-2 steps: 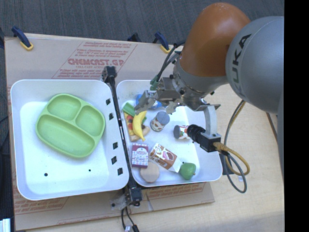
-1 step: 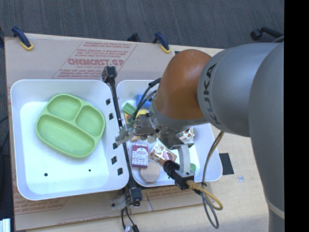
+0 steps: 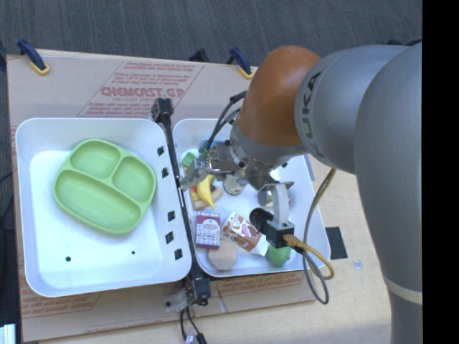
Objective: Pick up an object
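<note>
My gripper (image 3: 204, 167) hangs low over the upper left part of the right bin (image 3: 305, 185), under the arm's orange band. Just below it lies a yellow banana-shaped toy (image 3: 206, 190), and a small green item (image 3: 190, 159) sits at its left. Toward the front of the bin lie a red box (image 3: 208, 229), a brown and white packet (image 3: 242, 233), a beige round piece (image 3: 222, 257) and a green ball (image 3: 280, 255). The arm hides the back of this bin.
The left bin (image 3: 43, 256) holds a light green divided plate (image 3: 106, 185). A black divider with clips (image 3: 172, 185) runs between the bins. A yellow cable (image 3: 315, 260) loops over the right bin's front right corner.
</note>
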Robot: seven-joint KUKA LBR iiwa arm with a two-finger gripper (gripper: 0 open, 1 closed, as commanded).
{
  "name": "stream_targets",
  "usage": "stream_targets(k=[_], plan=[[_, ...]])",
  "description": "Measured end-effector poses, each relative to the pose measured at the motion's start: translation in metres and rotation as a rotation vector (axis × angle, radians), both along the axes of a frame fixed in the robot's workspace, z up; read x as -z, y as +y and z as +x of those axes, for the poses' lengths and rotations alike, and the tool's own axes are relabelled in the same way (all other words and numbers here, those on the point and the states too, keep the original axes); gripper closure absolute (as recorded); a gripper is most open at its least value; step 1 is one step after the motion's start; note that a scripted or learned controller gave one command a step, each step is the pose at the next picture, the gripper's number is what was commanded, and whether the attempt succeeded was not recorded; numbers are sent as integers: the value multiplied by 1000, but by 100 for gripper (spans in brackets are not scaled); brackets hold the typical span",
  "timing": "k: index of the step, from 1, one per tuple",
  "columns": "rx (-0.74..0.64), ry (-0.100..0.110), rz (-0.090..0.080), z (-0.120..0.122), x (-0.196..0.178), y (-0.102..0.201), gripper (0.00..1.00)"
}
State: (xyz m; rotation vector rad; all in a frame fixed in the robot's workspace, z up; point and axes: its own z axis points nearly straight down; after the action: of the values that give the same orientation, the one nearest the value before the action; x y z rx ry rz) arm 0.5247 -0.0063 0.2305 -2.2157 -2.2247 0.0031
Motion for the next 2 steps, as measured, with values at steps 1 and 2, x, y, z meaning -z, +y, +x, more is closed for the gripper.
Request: stream_targets(k=[1, 2], plan=[[-2, 2, -1, 3, 39, -4, 0], [-2, 1, -1, 4, 39, -4, 0]])
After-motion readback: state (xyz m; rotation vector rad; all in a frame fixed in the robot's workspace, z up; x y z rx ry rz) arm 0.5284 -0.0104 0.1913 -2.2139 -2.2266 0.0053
